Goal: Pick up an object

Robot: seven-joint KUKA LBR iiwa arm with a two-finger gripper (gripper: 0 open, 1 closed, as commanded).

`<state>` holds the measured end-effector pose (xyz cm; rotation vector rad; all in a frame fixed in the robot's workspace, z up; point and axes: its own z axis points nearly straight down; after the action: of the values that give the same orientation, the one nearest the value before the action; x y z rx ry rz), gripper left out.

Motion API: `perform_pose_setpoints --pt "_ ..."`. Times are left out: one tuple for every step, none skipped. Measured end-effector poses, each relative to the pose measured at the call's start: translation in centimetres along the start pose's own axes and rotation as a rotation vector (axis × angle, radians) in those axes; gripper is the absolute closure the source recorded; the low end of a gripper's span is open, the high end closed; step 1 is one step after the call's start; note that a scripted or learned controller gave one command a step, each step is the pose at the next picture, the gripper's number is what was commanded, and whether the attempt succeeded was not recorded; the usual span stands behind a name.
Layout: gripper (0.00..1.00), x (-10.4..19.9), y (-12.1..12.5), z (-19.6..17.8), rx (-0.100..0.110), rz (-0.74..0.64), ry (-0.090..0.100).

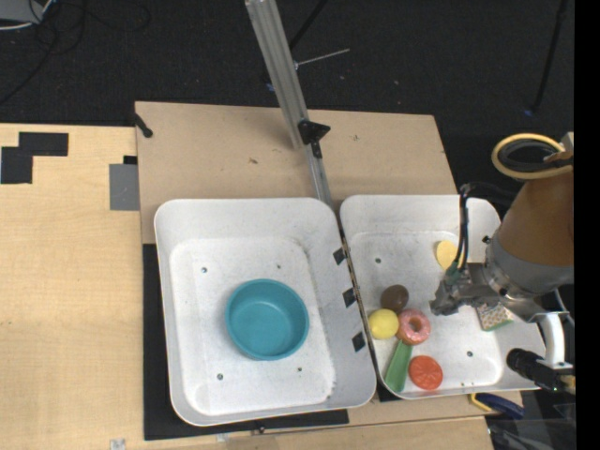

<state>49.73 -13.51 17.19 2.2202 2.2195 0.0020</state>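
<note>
Pink donut [413,326] lies just left of the hand [448,300]; grip state unclear.

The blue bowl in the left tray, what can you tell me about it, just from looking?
The blue bowl is round, teal-blue, smooth and plain, probably plastic. It stands upright with its opening facing up, and nothing shows inside it. It rests on the floor of the left white bin, a bit toward the near side, apart from the walls. It is the one object there, and the gripper is over in the other bin.
</note>
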Motion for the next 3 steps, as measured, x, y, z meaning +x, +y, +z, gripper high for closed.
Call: perform_pose_setpoints --pt "1.00 -0.7 -0.6 -4.8 -0.001 0.001 0.000" --pt "1.00 -0.7 -0.6 -9.9 -0.001 0.000 0.000" --pt "1.00 4.5 1.1 -8.4 0.004 -0.004 0.002"
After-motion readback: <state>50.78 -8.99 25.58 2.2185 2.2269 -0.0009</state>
